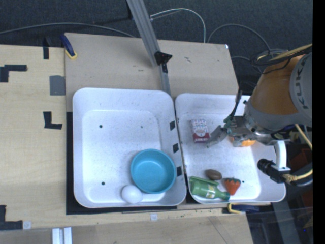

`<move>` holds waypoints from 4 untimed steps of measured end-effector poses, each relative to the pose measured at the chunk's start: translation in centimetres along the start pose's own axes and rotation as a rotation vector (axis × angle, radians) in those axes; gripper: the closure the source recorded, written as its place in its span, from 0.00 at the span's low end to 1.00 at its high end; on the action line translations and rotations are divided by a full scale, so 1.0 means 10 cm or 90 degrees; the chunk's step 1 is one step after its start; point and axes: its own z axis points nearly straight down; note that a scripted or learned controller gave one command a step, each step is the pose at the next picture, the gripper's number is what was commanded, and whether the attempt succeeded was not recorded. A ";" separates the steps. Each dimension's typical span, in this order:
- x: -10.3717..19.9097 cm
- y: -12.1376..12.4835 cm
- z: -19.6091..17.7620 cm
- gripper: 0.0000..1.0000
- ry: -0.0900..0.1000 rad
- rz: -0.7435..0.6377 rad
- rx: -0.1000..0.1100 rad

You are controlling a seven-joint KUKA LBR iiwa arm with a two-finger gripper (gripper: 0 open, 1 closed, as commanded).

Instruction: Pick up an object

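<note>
My gripper (227, 136) hangs low over the middle of the right bin (264, 194) and looks open. One grey finger (214, 138) splays out to the left, close to a red and white packet (199, 130). I see nothing held between the fingers. A small orange object (246, 143) peeks out from under the wrist on the right. Along the bin's front edge lie a green bottle (207, 189), a brown lump (214, 175) and a red and orange piece (232, 185).
The left bin (91, 105) holds a blue bowl (152, 170) and a white ball (131, 192) at its front. A grey pole (144, 24) slants down to the bins' divider at the back. Cables run behind the bench.
</note>
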 end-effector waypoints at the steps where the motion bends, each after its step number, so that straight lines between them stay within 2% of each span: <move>1: 0.00 0.00 0.00 0.00 0.000 0.000 0.000; 3: -0.01 -0.03 0.97 0.00 0.000 0.000 0.002; 4: 0.00 -0.02 0.85 1.00 0.001 -0.001 0.002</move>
